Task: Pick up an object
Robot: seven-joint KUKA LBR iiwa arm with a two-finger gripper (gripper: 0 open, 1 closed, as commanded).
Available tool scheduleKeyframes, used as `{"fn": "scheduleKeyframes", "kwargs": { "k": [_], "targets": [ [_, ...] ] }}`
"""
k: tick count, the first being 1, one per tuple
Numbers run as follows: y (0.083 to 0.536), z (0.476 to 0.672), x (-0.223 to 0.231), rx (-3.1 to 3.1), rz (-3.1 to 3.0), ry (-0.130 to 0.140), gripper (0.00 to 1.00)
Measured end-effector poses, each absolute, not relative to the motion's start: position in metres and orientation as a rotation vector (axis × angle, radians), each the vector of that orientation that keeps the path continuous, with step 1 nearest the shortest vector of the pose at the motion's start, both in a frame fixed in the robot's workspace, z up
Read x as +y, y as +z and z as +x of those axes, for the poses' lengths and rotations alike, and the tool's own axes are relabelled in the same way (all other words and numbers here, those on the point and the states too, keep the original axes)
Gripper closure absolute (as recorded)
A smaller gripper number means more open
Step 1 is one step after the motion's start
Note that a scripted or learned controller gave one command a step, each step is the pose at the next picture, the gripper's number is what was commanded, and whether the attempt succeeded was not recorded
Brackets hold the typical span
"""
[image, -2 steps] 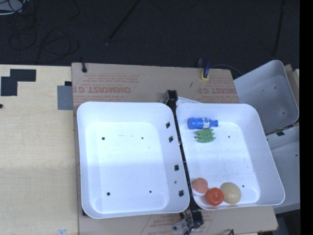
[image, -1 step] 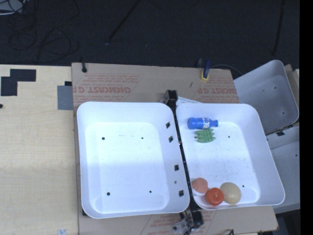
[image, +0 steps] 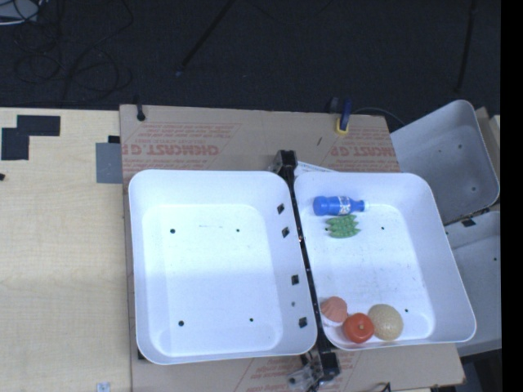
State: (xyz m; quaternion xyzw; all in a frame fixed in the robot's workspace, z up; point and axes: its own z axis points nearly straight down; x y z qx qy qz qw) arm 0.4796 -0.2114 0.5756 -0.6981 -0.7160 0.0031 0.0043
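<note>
The bottle [image: 337, 206] lies lengthwise along the right bin's [image: 441, 243] far edge, cap seemingly rightward; claw state: cannot tell.

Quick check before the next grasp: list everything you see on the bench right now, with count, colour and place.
bins: 2, white, side by side on the cardboard sheet; left bin, right bin
bottle: 1, blue with a white cap, lying on its side at the far end of the right bin
green toy: 1, green, just in front of the bottle, close to it
pink ball: 1, pale pink, near corner of the right bin by the divider
red ball: 1, red, against the near wall, between the other two
tan ball: 1, beige, right of the red one
cardboard sheet: 1, brown, under both bins
clamp: 1, blue and yellow, far edge of the cardboard
</note>
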Motion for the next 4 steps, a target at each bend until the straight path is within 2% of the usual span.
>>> {"fn": "scheduleKeyframes", "kwargs": {
  "k": [1, 2, 3, 4],
  "targets": [
    [0.5854, 0.4806, -0.2108, -2.248, -2.181, 0.011, 1.0],
    [0.5851, 0.4805, -0.2109, -2.248, -2.18, 0.011, 0.0],
    [0.595, 0.4816, -0.2102, -2.252, -2.174, 0.013, 1.0],
    [0.5946, 0.4815, -0.2101, -2.252, -2.173, 0.013, 0.0]
  ]
}}
